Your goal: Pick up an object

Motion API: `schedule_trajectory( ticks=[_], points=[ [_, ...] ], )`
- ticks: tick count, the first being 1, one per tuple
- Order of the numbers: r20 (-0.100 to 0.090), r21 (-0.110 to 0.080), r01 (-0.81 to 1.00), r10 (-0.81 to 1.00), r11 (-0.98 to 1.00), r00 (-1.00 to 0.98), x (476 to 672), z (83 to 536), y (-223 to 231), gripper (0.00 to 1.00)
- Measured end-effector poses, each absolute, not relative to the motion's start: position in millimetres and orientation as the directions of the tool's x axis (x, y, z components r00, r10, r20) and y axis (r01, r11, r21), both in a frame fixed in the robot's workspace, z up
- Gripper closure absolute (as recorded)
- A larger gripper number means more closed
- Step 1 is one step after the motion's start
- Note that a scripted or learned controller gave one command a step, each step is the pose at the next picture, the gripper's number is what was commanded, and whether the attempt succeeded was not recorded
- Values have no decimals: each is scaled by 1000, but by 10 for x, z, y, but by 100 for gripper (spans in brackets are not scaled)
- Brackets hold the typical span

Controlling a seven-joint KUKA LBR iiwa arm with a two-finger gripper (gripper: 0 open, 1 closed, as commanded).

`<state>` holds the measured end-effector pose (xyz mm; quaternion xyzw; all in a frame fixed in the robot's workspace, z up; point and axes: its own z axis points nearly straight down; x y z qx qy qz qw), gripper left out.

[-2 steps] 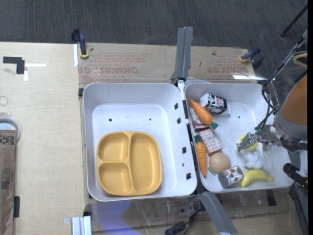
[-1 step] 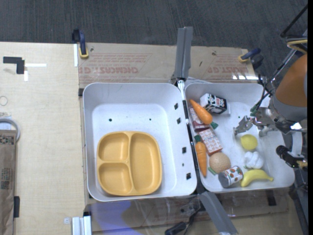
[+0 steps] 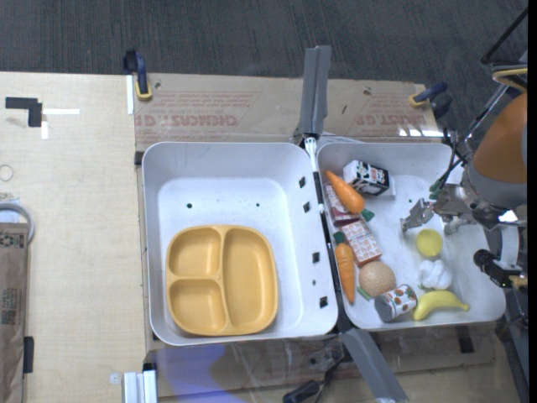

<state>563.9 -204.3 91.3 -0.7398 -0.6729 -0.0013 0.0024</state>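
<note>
Beside the small round yellow lemon (image 3: 430, 243), the fingers (image 3: 417, 217) hang over the right bin (image 3: 394, 162), spread unclear.

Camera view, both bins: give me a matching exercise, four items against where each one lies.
Items:
1. yellow divided plate
2. banana
3. lemon
4. black-and-white carton

Places:
A. right bin, far end
B. left bin
C. right bin, near corner
D. right bin, just below the gripper

Pairs: 1-B, 2-C, 3-D, 4-A
</note>
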Motion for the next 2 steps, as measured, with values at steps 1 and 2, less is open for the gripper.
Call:
schedule_trajectory(
  ticks=[1, 2],
  points=[
    [0, -3, 996, 996, -86, 86, 5376, 910, -2018, 0],
    [1, -4, 996, 996, -86, 86, 5375, 996, -2019, 100]
  ],
)
